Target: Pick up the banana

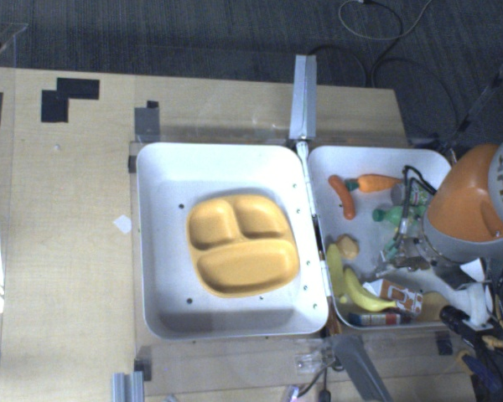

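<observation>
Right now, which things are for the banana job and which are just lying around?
For the job: banana, gripper, right bin it lies in.

Just lying about: yellow tray in the left bin, carrot, sausage, green bottle, potato.

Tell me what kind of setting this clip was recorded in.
Most likely a robotics lab bench, not a kitchen. Two shallow white bins sit side by side on a wooden bench: the left bin holds a yellow divided tray, the right bin toy food including a banana. Loose cables trail over the carpet.
</observation>
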